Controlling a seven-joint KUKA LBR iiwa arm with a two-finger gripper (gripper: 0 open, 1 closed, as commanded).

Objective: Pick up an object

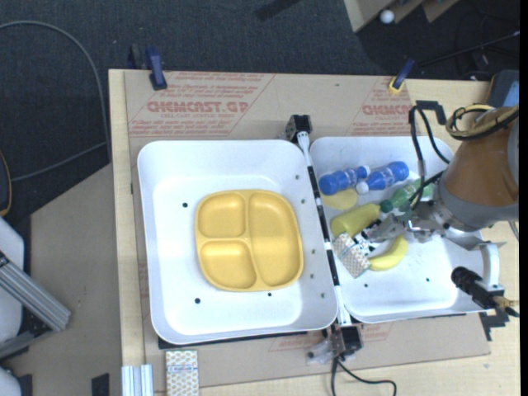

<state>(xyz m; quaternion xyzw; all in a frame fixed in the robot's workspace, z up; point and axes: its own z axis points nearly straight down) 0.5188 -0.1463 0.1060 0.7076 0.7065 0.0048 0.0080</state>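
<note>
The right bin (412,299) holds a cluster of objects at its left side. A blue and clear plastic bottle (363,177) lies at the back. In front of it lie a yellow-green bottle (355,219), a yellow banana (390,256) and a silver checkered packet (353,255). A green item (404,195) shows partly beside the arm. My gripper (394,225) reaches in from the right and hangs low over the spot between the yellow-green bottle and the banana. Its tip is dark and cluttered, and I see nothing clearly held.
The left bin (165,221) holds a yellow divided plate (248,239) in its middle. The grey arm with its orange band (483,172) covers the right bin's right part. Clamps stand between the bins at the back (299,126) and the front (342,341).
</note>
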